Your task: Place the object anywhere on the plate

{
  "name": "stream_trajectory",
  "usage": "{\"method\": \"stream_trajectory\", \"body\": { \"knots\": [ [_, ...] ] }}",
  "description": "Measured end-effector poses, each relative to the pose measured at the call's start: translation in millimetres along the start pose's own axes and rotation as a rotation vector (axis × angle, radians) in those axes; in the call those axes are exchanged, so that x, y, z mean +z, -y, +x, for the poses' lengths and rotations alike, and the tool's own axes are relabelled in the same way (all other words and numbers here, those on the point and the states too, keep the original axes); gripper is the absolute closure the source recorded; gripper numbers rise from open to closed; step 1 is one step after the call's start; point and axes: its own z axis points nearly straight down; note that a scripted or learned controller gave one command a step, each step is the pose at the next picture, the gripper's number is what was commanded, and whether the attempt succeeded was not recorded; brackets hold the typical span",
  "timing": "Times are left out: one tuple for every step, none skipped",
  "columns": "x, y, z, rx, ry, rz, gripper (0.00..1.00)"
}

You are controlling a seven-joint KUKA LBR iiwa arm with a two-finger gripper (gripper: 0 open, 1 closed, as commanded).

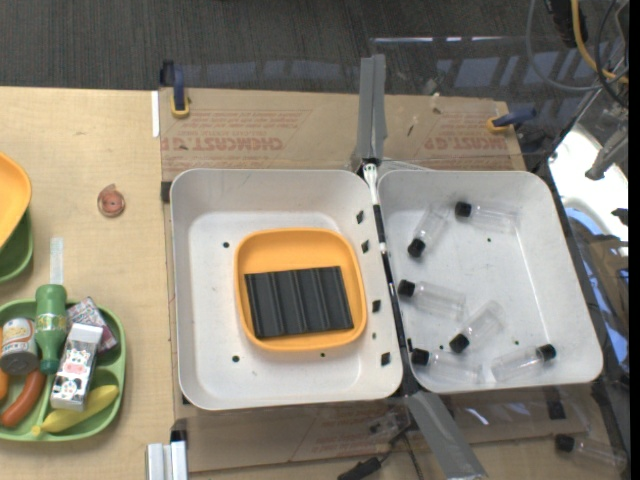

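Two white bins sat side by side on the bench, over a sheet of cardboard point(270, 128). In the left bin point(200, 268) lay the orange plate point(300, 243), near the bin's centre, with a black ribbed slab point(300, 301) covering most of its middle and leaning toward the plate's 6 o'clock edge. The task's things, six clear vials with black caps, were all in the right bin point(560, 268), well apart from the plate and none of them on it. Taking that bin as a clock face, one vial point(485, 215) lay at about 12 o'clock, another point(428, 230) at 10 to 11 o'clock with its cap pointing toward 7, and a third point(432, 296) at 9 o'clock with its cap close to the wall shared with the left bin. A fourth vial point(478, 328) lay near 6 o'clock, tilted, a fifth point(420, 356) sat at 7 o'clock in the corner, and a sixth point(522, 362) rested at 5 o'clock along the near wall. Whether the hand was open or closed could not be told. At 8 o'clock in the view, a green tray point(105, 398) held toy food and small packets, and an orange dish point(10, 203) with a small pink piece point(111, 202) beside it lay at 9 o'clock.
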Motion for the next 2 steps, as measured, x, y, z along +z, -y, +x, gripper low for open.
{"method": "stream_trajectory", "body": {
  "knots": [
    [1, -1, 0, -0.300, 0.000, 0.001, 0.00],
    [22, 0, 0, -0.314, 0.000, 0.001, 0.00]
  ]
}}
